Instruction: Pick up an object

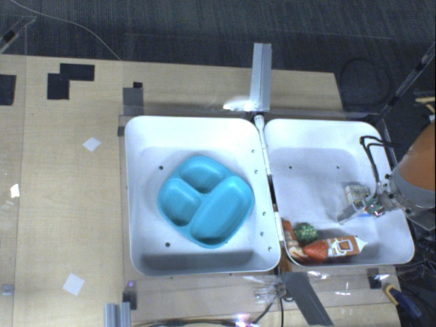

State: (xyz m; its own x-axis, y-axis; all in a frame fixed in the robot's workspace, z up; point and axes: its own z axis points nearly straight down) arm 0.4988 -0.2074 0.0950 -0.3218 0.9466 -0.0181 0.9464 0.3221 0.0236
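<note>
At three o'clock, the arm (417, 169) reaches into the right bin (320, 138), its claw (359, 203) low over the floor; whether it grips is unclear. A food packet (325, 246) lies at five o'clock, apart.

blue sectioned tray (206, 200) | left bin, upright | red-orange packet (325, 248) | right bin front edge, flat

Blue divided tray (205, 200): smooth glossy plastic. White bins (150, 148): smooth matt plastic. Bench (61, 203): pale wood-look, matt. Packet (325, 247), lower right: glossy printed wrapper
</note>
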